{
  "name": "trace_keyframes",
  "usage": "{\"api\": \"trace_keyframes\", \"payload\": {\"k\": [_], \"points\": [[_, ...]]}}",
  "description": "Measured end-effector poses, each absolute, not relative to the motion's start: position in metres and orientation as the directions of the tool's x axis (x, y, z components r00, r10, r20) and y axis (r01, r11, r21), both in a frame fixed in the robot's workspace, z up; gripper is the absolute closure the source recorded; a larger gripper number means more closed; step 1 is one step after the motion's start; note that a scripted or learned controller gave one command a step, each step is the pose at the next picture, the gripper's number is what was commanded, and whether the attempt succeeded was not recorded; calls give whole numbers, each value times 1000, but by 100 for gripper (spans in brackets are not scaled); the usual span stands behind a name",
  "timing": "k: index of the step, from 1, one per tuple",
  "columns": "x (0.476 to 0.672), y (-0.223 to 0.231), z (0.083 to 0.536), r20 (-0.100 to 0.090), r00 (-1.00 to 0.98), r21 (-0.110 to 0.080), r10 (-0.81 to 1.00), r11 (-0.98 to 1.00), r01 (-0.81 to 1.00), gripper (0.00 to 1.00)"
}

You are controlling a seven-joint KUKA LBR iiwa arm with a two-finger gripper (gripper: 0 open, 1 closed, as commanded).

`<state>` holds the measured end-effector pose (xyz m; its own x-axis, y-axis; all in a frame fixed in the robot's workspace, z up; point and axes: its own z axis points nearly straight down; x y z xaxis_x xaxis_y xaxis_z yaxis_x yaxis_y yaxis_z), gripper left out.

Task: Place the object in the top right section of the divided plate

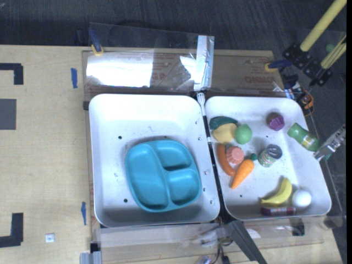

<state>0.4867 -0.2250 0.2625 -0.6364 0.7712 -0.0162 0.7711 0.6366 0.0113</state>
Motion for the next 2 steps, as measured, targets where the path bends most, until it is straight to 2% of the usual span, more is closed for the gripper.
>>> {"api": "trace_keyframes", "payload": {"k": [1,2], "points": [[485,-217,438,-8,-591,5,807,591,807,100],[481,-187,334,0,-343,-1,939,343,939,100]]}}
